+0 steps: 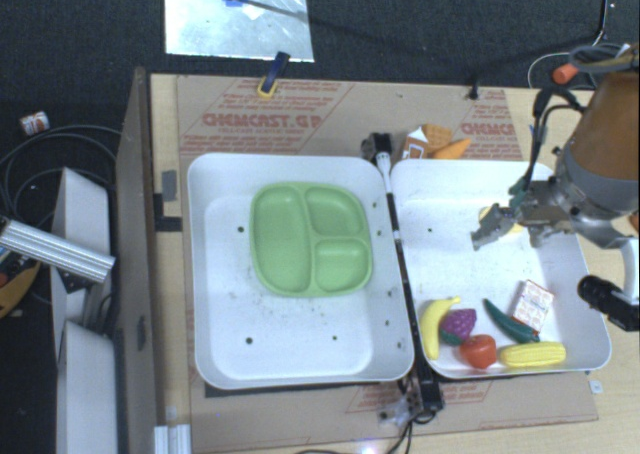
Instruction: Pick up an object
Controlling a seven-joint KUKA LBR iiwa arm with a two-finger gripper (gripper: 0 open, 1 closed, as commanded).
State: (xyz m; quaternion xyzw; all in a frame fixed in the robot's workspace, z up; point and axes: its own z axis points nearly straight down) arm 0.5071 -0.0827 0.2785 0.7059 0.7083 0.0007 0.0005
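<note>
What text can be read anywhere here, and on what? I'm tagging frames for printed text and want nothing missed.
"CHEMCAST GP": red print on the brown paper-faced sheet under the two white bins, clearest behind the left white bin.
The same red print repeats behind the right white bin, partly cut off; "CHEM" is all that reads.
The small white and red box in the right bin carries print, too small to read.

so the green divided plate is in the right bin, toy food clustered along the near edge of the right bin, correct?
Not quite. The camera view shows the green divided plate in the left bin, not the right one. The rest stands: the toy food, including the banana and corn cob, is clustered along the near edge of the right bin.
</note>
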